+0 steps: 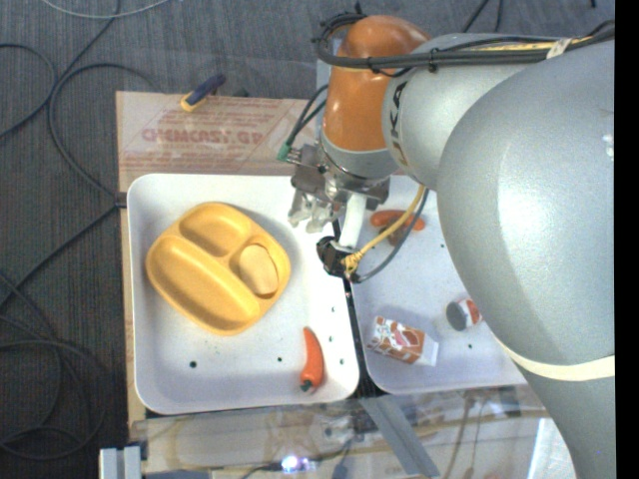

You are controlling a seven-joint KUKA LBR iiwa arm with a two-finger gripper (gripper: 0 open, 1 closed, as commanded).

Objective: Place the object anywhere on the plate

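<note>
Hand (312, 211) hovering over left bin's far right, grip state unclear, likely approaching; next needing carrot (313, 358) moved onto yellow plate (200, 277).

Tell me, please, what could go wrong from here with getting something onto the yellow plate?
The gripper hangs near the left bin's top right corner, far from the carrot lying by the bottom rim; a grasp against that wall might slip. The plate already has a pale round piece in one compartment. The yellow cable dangling below the wrist could snag.
</note>
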